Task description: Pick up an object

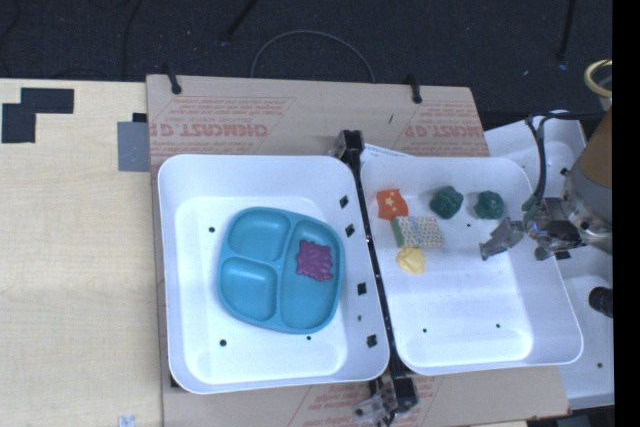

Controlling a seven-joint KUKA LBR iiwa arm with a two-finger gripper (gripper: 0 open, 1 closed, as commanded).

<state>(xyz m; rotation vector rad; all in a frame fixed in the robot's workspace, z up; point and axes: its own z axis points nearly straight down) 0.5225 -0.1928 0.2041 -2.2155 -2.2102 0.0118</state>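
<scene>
Presently, item one: gripper (515,240), seen above the right bin (470,335) at its right wall; whether its fingers are spread or pressed together cannot be told, and nothing is seen held. Item two: green lump (489,205), nearest candidate, lying just up-left of the gripper; rounded, no long axis or heading can be made out. Item three: second green lump (446,203), left of the first. Item four: speckled block (419,233), long axis roughly left-right. A short reach toward the nearest lump is judged best, descent centred, neighbours left undisturbed.
</scene>
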